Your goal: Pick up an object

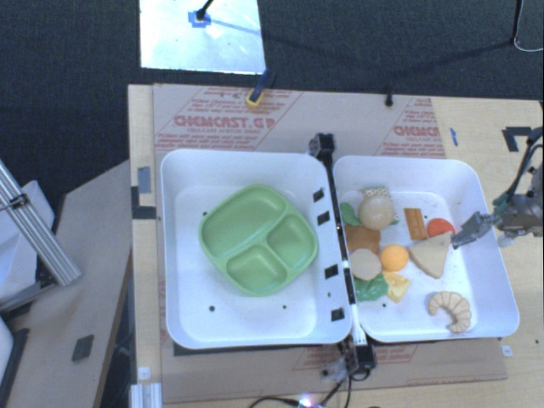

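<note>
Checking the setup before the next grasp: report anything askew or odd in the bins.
Nothing looks spilled or damaged. The green divided plate sits rotated in the left bin; the toy food, including the croissant, is crowded in the right bin.

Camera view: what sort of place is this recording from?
Probably a robot lab's grasping bench: two shallow white plastic bins on a cardboard-covered table, toy foods like a tan croissant, and a green sectioned plate.

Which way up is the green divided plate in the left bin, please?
Right side up. The green divided plate lies flat in the left bin with its three hollow compartments facing the camera, nothing in them.
</note>
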`<state>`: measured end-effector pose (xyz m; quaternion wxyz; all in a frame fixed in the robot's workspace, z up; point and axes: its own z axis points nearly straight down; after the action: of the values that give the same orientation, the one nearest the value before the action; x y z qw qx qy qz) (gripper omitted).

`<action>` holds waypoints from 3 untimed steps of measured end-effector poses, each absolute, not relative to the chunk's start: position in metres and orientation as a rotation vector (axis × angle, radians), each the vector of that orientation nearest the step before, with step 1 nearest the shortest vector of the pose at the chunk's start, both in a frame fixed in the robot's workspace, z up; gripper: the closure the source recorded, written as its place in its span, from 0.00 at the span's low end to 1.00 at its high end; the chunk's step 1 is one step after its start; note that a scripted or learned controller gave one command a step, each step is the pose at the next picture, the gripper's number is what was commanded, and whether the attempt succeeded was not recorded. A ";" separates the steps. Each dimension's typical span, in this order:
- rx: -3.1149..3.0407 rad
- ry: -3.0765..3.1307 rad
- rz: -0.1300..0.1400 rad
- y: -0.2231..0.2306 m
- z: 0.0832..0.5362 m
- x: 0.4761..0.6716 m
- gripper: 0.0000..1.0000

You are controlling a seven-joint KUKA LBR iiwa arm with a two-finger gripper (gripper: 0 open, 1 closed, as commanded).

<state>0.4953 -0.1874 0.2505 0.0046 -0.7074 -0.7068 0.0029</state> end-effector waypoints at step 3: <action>-2.221 -2.224 -0.002 -0.197 0.140 0.497 0.00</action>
<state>0.4972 -0.1971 0.1403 -0.0008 -0.7066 -0.7076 -0.0006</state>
